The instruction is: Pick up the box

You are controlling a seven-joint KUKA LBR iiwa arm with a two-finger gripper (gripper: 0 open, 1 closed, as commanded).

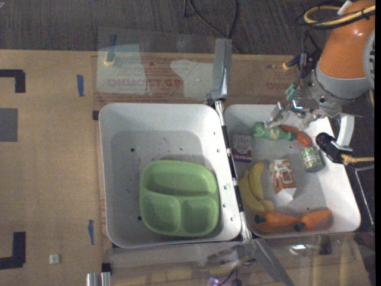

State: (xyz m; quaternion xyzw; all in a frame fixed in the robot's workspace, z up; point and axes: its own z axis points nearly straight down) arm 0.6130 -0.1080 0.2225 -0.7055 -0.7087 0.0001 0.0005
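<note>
The shallow white right-hand bin is crowded. The small orange-and-white carton box lies mid-bin, just beside the yellow bananas and above the orange carrots, so a descent could snag a neighbour. The gripper hovers near the far rim; whether it is open I cannot tell.

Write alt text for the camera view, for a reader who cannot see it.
A robot arm reaches from the right over the right bin, which holds a small box, bananas, carrots and a can. The left bin holds a green divided tray.
</note>
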